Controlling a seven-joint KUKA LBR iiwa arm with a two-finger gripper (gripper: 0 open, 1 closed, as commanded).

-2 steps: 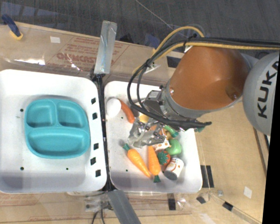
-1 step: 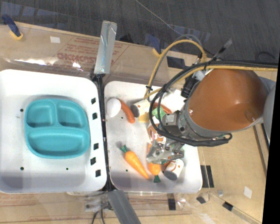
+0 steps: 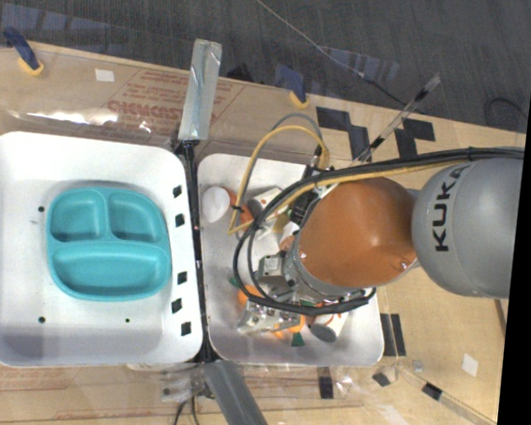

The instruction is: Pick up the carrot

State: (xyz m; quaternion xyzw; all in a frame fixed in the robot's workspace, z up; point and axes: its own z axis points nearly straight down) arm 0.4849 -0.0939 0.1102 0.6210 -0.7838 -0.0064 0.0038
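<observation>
Although the arm hides most of it, the carrot (image 3: 283,330) shows as slivers of orange low in the right bin (image 3: 365,345), near that bin's front wall; its full shape and length cannot be made out. It lies among a small clutter that includes a grey, rounded object (image 3: 324,333) just to its right and a touch of green (image 3: 296,341) beside it.

Directly over this clutter sits the gripper (image 3: 264,312), a pale metallic assembly reaching down into the bin; whether it is released, clenched or grasping anything cannot be told from above, since the wrist covers it. Nothing is visibly held. Black cables (image 3: 252,253) loop around the wrist, and a yellow cable (image 3: 273,142) arcs up over the bin's back edge.

Above them, the orange band (image 3: 353,230) of the KUKA arm (image 3: 462,223) bulges over the middle of the right bin, the grey link extending off to the right. A white, egg-like object (image 3: 216,202) rests near the bin's upper left corner.

Across the divider, the left bin (image 3: 9,321) holds a teal divided plate (image 3: 108,242), lying flat at its centre, well apart from the arm.
</observation>
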